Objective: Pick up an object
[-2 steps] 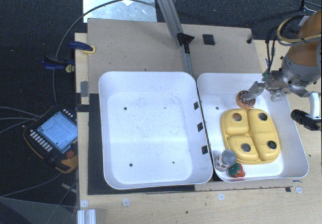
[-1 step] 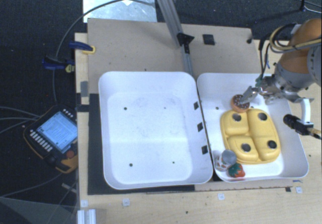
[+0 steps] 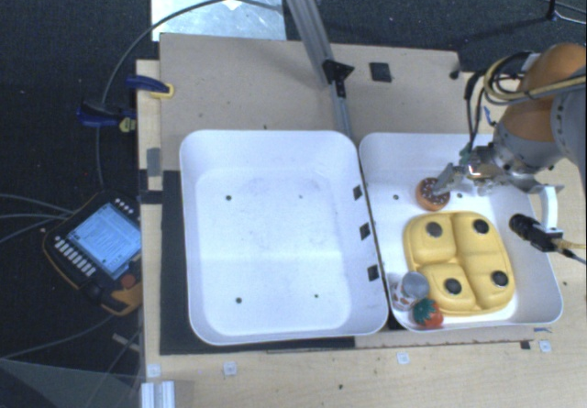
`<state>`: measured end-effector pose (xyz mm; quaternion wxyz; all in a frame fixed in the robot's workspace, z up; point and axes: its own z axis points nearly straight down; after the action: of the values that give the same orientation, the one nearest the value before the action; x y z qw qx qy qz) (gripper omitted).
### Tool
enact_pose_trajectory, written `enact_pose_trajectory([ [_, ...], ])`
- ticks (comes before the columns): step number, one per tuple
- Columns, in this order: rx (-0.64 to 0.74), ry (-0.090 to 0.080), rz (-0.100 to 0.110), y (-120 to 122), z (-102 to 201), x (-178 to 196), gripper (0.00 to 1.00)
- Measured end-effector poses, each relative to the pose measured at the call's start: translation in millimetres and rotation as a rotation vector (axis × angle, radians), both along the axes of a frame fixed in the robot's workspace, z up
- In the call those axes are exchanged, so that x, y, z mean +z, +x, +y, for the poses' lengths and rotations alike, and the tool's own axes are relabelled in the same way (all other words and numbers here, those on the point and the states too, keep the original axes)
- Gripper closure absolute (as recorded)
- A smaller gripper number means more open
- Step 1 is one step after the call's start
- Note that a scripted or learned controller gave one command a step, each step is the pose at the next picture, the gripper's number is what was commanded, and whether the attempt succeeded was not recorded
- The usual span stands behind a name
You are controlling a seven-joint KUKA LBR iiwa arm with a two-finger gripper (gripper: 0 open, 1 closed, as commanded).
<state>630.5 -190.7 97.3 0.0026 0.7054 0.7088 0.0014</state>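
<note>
Yellow plastic is taking up much of the right bin [image 3: 381, 168]: a tray [image 3: 459, 261] with four rounded humps, each with a dark dot, is lying near the bin's front right. Just beyond the tray's far left corner, a small round brown disc [image 3: 432, 193] is sitting on the white floor. At the front left corner of the same bin, a little grey cup [image 3: 415, 286] and a red and green toy [image 3: 426, 312] are crowding together, touching the tray's near left edge.

The arm [image 3: 541, 113], orange above and grey below, is reaching in from the right and leaning over the far right part of this bin. Its gripper [image 3: 456, 177] is pointing down and to the left, with the tip hanging just beside the disc on its right. Whether the tip is touching the disc is not clear, and how the gripper is set cannot be told; nothing is visibly being held.

The left bin [image 3: 266, 145] is lying beside the right one, its white floor showing a few dark specks. Both bins are resting on a tan board [image 3: 238, 85]. A grey pole [image 3: 307, 16] is slanting across the board's far side. Off the board to the left, a handheld pendant [image 3: 99, 246] with a lit blue screen is lying on the dark carpet.
</note>
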Motion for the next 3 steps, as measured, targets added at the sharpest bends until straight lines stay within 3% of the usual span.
enact_pose_trajectory([
  [1, 0.003, -0.001, -0.002, 1, 0, 10, 1.0],
  [3, 0.002, 0.0, -0.001, 4, -9, 123, 1.0],
])
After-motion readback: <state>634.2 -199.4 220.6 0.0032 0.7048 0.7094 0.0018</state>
